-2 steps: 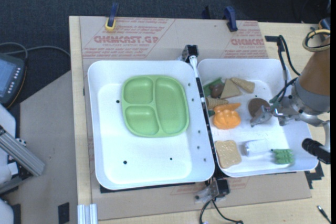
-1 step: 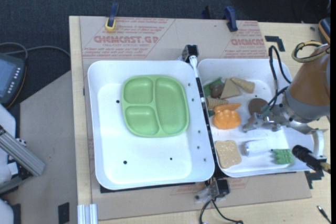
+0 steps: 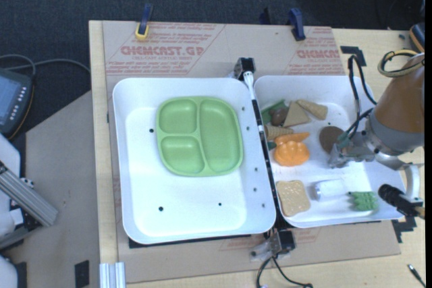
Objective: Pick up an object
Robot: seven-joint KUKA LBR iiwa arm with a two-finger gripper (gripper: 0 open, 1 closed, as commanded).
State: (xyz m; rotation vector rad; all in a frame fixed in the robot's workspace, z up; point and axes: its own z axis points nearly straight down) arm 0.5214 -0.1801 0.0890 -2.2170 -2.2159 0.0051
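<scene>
While the gripper [image 3: 339,157] hangs low in the right bin [image 3: 337,84] beside a brown round piece [image 3: 329,137], nothing visibly held, finger spread impossible to tell, orange toy [image 3: 291,153], cracker [image 3: 293,196] and green piece [image 3: 363,200] lie unlifted; pick not yet done

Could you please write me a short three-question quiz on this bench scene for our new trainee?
1. True or false: the green tray lies in the left bin.
2. Which lies nearest the right bin's front edge? A) orange item B) tan slice C) brown disc
3. Fill in: the pincer is low over the ___ bin.

Key: 1 true; 2 B; 3 right.
</scene>
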